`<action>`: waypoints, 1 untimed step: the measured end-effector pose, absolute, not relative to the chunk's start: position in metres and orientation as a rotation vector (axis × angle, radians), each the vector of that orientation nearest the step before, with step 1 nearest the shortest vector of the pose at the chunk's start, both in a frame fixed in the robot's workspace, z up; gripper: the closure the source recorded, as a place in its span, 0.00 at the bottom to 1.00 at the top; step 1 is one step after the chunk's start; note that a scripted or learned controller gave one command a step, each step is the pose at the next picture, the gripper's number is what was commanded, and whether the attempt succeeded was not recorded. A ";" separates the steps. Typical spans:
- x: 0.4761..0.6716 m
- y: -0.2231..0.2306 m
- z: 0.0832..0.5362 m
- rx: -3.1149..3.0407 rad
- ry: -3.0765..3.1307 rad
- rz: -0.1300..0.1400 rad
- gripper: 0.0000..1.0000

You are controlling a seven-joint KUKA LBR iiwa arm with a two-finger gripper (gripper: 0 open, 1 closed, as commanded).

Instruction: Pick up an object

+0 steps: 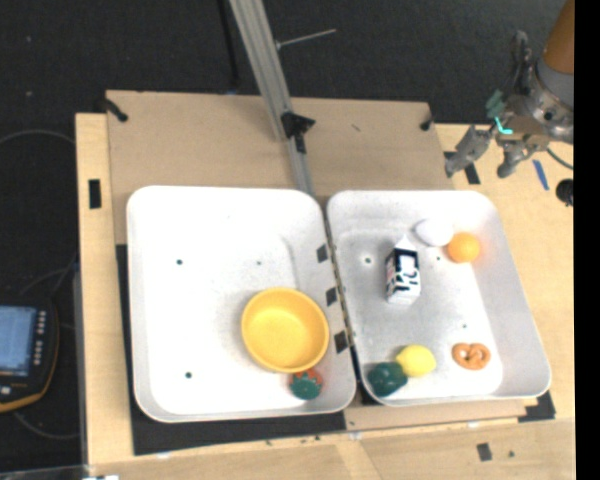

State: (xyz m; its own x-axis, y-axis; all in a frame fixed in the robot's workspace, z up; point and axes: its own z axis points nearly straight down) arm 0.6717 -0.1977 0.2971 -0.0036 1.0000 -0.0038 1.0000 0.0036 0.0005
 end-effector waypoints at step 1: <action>0.676 -0.202 0.254 2.221 2.221 -0.006 0.00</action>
